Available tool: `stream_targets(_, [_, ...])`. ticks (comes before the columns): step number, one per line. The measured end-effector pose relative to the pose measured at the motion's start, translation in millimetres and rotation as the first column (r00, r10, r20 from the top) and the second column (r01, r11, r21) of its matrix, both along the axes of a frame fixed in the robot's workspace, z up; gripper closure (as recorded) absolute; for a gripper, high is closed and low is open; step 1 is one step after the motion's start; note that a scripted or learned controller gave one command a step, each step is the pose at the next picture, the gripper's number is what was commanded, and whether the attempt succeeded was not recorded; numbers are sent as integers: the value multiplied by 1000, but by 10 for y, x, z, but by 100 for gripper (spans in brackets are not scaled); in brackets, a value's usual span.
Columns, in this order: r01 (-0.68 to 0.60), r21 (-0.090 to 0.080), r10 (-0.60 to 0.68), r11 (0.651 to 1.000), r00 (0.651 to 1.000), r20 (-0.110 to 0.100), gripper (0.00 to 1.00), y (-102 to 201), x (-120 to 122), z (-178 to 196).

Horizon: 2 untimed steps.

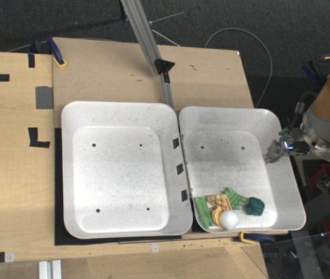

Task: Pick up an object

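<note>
Several small objects lie bunched in the near corner of the right bin point(235, 127): a white ball point(229, 219), a dark green round piece point(254, 206), a light green leafy piece point(233, 197), and a tan and yellow item point(215, 206). My gripper point(276, 150) hangs at the right bin's right rim, above and to the right of the pile, well apart from it. Nothing shows between its fingers. The arm's orange band point(327, 100) is at the view's right edge.
The left bin point(118, 167) sits beside the right one, joined by dark clips along the shared edge. A grey metal bar point(144, 31) slants in from the top toward the bins' far junction. Wooden bench surrounds both bins.
</note>
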<state>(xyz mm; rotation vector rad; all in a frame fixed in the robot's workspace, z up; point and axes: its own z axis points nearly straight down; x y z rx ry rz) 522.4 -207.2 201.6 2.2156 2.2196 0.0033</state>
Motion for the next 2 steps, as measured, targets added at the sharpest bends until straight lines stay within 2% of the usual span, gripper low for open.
stream_targets(2, [0, 0, 0, 1000, 1000, -1, 100, 10, 12, 929])
